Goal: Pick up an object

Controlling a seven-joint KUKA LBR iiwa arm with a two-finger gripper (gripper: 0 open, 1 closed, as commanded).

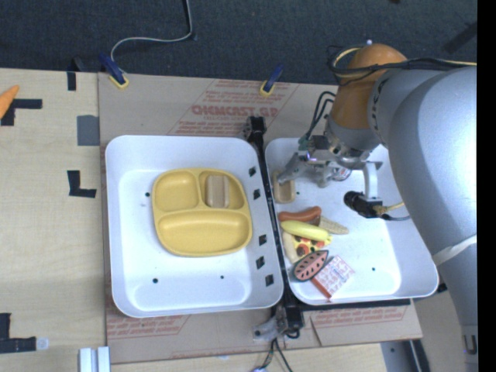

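Observation:
My gripper [311, 165] hangs low over the far left part of the right bin [387, 270], under the orange wrist band. Just below and left of it, a small tan block [284, 190] lies by the bin's left wall; whether the gripper touches it I cannot tell. Nearer the front lie a red hot dog [301, 215], a yellow banana [304, 230], a pale wedge [335, 226], a dark oval slice [310, 265] and a red-and-white packet [333, 275].
The left bin [128, 231] holds a yellow divided plate [201, 227] with a tan piece [217, 191] in its far right compartment. The grey arm covers the right bin's far right side. Blue clips [115, 74] hold the cardboard underlay at the back.

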